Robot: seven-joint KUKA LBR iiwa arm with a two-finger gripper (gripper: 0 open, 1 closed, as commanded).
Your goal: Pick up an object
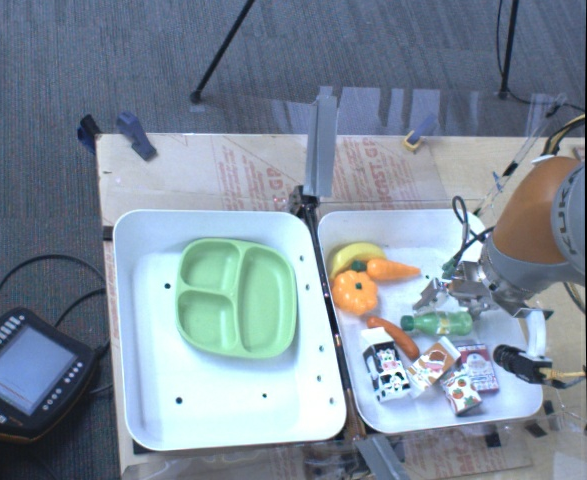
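Observation:
The right bin (428, 226) holds several toy foods. A yellow banana (353, 255) lies at its far left, with an orange carrot (393, 269) beside it and a small orange pumpkin (355, 293) just in front. A red-orange chili-like piece (395, 336) lies near the middle. A green bottle (438, 322) lies on its side right of it. My gripper (456, 299) hangs low directly over the bottle's far side, very close to it or touching. Nothing is visibly lifted.
A cow-print milk carton (384, 370) and three small juice boxes (433, 361) (461, 392) (479, 366) sit along the right bin's front. The left bin (143, 368) holds a green divided plate (238, 298). A metal post (320, 158) stands behind the bins' junction.

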